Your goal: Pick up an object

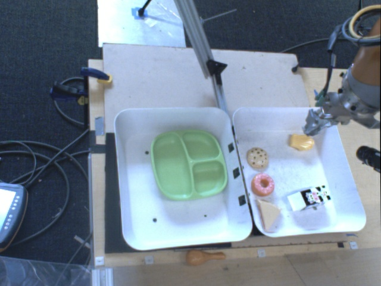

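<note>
pale bench (166, 76) bearing two white bins (178, 231), dark carpet (41, 34) around.

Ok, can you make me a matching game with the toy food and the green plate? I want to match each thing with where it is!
Things:
1. green plate
2. cookie
3. pink donut
4. yellow piece

Places:
A. right beside the gripper, at the far end of the right bin
B. in the left bin
C. right bin, between the cookie and the sandwich wedge
D. right bin, just above the donut in the picture

Pairs: 1-B, 2-D, 3-C, 4-A
</note>
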Tool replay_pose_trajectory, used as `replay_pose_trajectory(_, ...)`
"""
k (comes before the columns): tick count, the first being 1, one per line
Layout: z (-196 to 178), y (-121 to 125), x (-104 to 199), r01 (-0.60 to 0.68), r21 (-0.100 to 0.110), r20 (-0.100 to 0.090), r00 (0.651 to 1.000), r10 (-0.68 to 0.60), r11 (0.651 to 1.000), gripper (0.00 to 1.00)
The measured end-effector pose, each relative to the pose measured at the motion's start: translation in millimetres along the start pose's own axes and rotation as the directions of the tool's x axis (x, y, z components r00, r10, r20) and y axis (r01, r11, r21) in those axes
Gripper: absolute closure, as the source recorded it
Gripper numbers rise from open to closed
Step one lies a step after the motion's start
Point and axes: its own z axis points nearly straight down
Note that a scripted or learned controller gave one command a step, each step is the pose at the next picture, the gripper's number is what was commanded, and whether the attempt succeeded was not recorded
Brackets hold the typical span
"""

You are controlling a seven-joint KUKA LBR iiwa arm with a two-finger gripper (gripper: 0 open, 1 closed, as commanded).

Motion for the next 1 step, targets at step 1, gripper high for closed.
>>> replay_pose_trajectory(1,10.1,-13.6,61.1,0.004,0.008,-0.004,1.000,-0.004,1.000,1.00)
